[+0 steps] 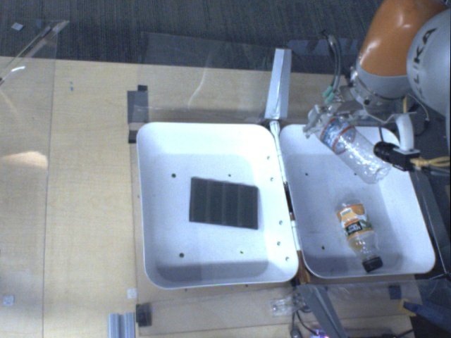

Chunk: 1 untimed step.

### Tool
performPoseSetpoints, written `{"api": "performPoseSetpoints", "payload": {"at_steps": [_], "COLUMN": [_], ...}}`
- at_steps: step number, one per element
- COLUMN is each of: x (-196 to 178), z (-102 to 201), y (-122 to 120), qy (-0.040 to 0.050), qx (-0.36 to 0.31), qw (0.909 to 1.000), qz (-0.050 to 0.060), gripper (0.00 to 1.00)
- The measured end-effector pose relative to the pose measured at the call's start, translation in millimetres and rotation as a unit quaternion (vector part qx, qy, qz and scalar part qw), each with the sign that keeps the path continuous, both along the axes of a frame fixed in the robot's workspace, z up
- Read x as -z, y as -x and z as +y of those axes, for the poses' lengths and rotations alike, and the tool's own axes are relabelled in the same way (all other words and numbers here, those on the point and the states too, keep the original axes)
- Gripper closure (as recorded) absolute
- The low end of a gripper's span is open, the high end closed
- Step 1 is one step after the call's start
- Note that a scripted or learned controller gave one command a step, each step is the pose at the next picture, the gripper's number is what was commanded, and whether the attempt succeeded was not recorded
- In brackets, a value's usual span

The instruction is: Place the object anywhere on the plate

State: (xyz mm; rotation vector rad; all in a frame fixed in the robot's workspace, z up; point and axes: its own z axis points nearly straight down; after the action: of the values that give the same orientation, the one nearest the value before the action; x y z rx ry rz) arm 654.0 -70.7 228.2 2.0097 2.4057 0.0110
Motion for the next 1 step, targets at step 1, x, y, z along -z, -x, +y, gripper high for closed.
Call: {"api": "performPoseSetpoints", "payload": {"at_steps": [1], "x": [-11.4], "z": [1.4], "y": [-1.6], "qy": [-0.0002], "qx": [-0.002], "qw": [1.0], "qz": [-0.003], "gripper": [1.0]}}
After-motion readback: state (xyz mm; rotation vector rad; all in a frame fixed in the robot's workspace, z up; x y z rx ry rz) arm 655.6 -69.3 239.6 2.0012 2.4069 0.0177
